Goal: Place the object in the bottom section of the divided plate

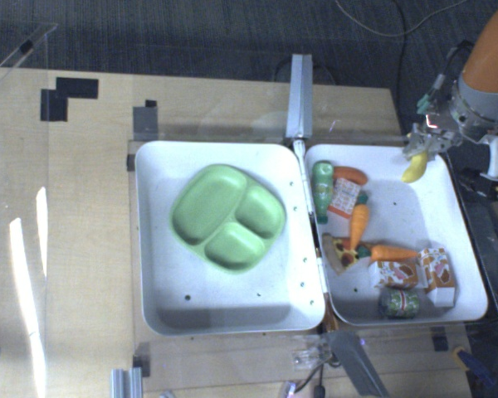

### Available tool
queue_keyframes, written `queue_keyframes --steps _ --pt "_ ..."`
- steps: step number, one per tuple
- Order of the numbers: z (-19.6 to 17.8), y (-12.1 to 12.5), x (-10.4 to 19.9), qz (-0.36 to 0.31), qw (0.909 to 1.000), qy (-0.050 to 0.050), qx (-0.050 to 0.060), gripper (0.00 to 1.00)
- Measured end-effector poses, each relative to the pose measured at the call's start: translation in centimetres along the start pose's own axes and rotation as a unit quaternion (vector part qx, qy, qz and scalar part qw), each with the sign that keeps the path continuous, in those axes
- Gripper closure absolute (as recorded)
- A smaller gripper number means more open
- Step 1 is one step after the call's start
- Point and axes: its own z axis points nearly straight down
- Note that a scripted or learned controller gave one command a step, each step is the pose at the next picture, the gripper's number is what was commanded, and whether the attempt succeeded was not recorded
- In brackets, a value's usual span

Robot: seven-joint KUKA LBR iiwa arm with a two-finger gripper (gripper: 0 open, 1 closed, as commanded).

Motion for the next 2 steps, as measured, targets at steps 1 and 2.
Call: queue_keyframes --steps 1,2 --pt "2.7 -0.4 -0.5 0.075 0.9972 0.001 0.000 1.00" --pt "-3.0 -1.9 7.6 -0.012 0.9999 0.001 0.000 1.00"
